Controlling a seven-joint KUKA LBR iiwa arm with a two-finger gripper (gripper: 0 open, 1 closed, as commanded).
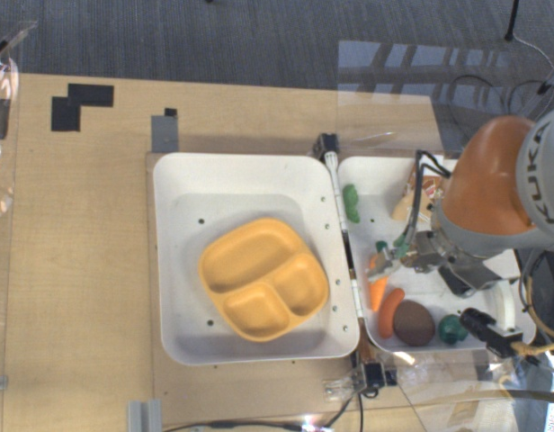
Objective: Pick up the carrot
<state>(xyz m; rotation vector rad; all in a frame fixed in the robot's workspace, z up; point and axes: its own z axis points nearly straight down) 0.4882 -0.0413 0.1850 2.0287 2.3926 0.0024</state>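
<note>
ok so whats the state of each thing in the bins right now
carrot: lying in the right bin near its left wall, not lifted
gripper: low over the right bin, just above the carrot
yellow divided plate: flat in the left bin, right way up
green pod: lying by the right bin's left wall
brown round item: resting in the right bin beside the carrot

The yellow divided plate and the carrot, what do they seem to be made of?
The yellow plate looks like moulded plastic: one even colour, soft-edged compartments, a dull sheen. The carrot is probably a plastic toy, uniformly orange and smooth, though it is too small here to be sure.
</note>
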